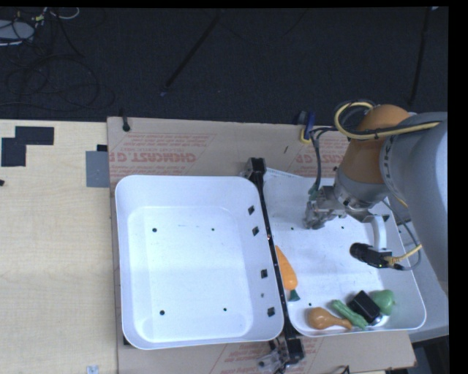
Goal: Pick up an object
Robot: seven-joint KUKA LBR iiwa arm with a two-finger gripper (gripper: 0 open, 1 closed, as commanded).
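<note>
Camera view: gripper (317, 217) is hovering over bare bin floor, finger state can't tell; orange carrot (286, 270) sitting below-left, so it needs recentering there before descending.

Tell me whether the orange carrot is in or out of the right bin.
In. The orange carrot lies inside the right bin, against its left wall beside the divider.

Fixed overhead view, slanting down on both bins (124, 219).

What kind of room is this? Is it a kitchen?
Probably a robot lab, not a kitchen. A grey robot arm reaches over two white bins on a bench, toy-like things such as an orange carrot lie in the right bin, and loose cables trail behind.
</note>
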